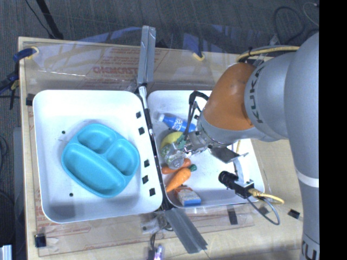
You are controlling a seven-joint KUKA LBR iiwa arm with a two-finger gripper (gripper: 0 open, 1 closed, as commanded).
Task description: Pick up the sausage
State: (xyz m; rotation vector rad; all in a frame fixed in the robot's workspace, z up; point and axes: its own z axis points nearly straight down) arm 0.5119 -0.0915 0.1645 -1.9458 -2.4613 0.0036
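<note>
In the right bin (246, 186), a small reddish-orange sausage (172, 168) lies near the left wall, partly tucked under a clear round object (174, 157). My gripper (190, 145) hangs low over this cluster, just right of and above the sausage, beneath the orange wrist band (230, 104). The arm's body hides much of the bin's upper right. I see nothing lifted off the bin floor.
An orange carrot (179, 179) with a green top lies just below the sausage. A yellow fruit (171, 140), a blue bottle (174, 122) and a small blue-and-white box (188, 198) crowd the same side. The left bin (49, 112) holds a blue divided plate (100, 158).
</note>
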